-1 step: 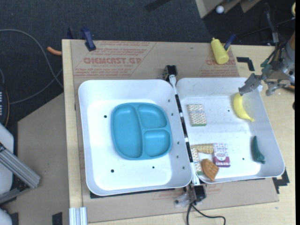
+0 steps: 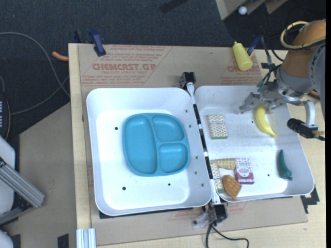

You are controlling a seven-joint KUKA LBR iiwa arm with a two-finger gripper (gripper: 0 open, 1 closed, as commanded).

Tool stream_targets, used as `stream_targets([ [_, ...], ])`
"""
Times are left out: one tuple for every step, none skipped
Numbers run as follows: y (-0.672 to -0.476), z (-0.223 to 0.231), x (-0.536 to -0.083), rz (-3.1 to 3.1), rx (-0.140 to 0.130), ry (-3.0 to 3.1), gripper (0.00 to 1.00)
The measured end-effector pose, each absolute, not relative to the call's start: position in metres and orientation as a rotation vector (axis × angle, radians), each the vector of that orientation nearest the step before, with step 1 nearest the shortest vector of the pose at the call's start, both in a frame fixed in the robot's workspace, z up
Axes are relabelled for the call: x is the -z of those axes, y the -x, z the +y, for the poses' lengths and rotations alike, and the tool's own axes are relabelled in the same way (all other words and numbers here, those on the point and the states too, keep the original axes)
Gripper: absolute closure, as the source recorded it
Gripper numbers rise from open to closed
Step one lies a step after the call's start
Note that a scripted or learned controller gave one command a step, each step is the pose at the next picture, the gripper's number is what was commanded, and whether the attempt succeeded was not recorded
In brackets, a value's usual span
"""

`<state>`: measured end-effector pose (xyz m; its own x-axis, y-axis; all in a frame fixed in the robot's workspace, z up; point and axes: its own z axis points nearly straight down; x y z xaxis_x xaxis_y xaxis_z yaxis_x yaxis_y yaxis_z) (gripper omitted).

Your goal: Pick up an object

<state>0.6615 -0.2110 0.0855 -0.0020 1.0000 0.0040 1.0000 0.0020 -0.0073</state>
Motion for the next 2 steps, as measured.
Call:
stream_targets([
  [-0.664,-0.212,-0.1,-2.226,0.001,2.219,1.0],
  [-0.656,-0.153,-0.111,-2.222,0.001,2.218,1.0],
])
